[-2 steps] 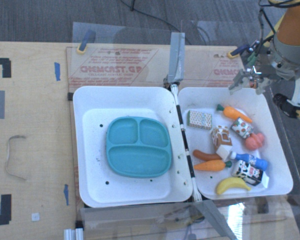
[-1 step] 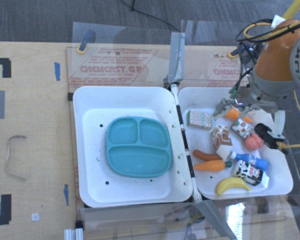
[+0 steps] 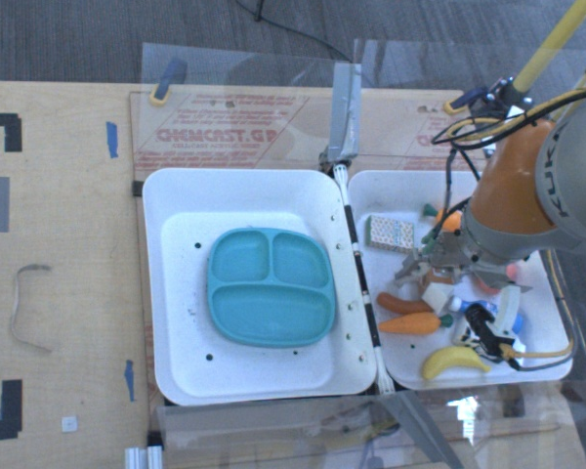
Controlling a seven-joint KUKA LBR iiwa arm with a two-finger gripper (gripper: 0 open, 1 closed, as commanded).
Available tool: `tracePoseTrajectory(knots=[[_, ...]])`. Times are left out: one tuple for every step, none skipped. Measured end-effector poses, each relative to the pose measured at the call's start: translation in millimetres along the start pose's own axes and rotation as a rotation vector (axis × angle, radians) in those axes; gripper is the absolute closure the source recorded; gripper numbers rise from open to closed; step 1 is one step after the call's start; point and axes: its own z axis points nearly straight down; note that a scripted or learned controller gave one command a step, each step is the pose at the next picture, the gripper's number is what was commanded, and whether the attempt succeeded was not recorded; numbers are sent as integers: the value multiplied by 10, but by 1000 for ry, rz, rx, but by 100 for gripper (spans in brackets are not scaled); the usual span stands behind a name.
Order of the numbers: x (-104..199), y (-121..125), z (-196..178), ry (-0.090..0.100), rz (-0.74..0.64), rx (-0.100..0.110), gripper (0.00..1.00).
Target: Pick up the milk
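The gripper (image 3: 422,265) hangs low in the right bin (image 3: 557,345), just up-view of the carrot (image 3: 410,324), and whether its grip is spread or pressed together cannot be told. The milk is hard to pick out: a small white-and-blue piece (image 3: 456,305) just right of the carrot, half under the wrist, may be it. A sausage (image 3: 400,304) lies against the carrot's upper side, a banana (image 3: 454,362) lies near its lower right, a patterned box (image 3: 391,232) sits well up-view of it, and a teal plate (image 3: 271,287) lies in the left bin (image 3: 166,262), far to its left.
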Motion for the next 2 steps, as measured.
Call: tracePoseTrajectory(knots=[[-33, 6, -108, -1, 9, -4, 100], [268, -141, -958, 1, -100, 9, 100]])
